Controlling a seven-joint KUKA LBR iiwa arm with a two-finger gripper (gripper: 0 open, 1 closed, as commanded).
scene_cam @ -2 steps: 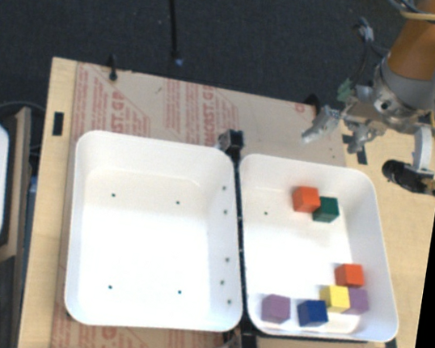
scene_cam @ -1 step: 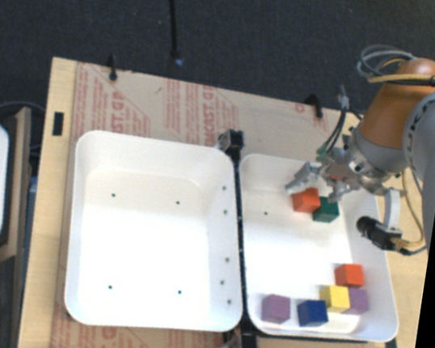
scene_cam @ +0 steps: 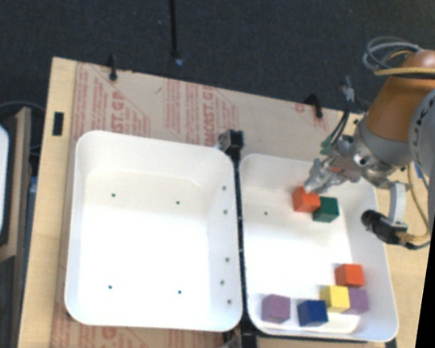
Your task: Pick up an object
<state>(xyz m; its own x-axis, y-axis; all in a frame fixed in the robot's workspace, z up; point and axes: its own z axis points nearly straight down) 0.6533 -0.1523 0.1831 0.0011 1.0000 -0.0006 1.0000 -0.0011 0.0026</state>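
Where the grey arm with its orange band reaches in from the right, the gripper (scene_cam: pixel 320 180) hangs low over the far part of the right bin (scene_cam: pixel 289 291), just above and touching or nearly touching an orange-red cube (scene_cam: pixel 306 199). Whether that cube is actually held cannot be told, nor how the jaws stand, since they are too small and blurred. A dark green cube (scene_cam: pixel 327 210) sits right against the orange-red one on its right side. Well apart from this pair, near the bin's front right corner, lies a cluster: an orange cube (scene_cam: pixel 350 275), a yellow cube (scene_cam: pixel 337 297) just in front of it, a light purple cube (scene_cam: pixel 358 299) touching the yellow one on its right, a blue cube (scene_cam: pixel 312 312) beside the yellow one toward the front, and a purple cube (scene_cam: pixel 276 308) left of the blue one. The left bin (scene_cam: pixel 92 190) lies alongside, both bins resting on a cardboard sheet (scene_cam: pixel 154 106) over the bench.
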